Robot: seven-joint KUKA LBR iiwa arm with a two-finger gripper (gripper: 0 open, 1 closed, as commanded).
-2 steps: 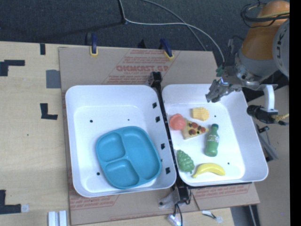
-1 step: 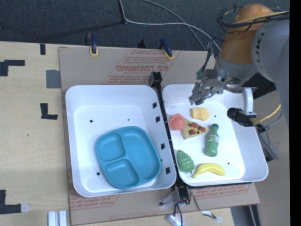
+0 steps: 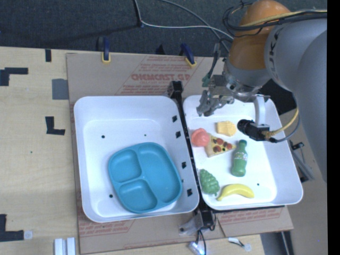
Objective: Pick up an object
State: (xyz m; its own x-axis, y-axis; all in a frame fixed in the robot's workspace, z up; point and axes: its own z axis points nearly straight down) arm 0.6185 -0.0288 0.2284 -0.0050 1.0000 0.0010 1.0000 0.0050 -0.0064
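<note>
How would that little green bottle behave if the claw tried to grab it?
The green bottle lies on its side in the right bin, so a nudge would probably roll it. It looks like smooth, rigid plastic: likely light, possibly slippery between the fingers.

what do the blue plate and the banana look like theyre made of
Blue plate: likely molded plastic, given its even colour, soft sheen and three rounded compartments pressed in. Banana: probably a plastic toy, uniformly yellow and smooth with no spots or bruises. Neither can be confirmed from looks alone.

The big grey arm [image 3: 297,47] reaches in from the right, bending down. Its gripper [image 3: 208,106] points downward, holding nothing.
</note>
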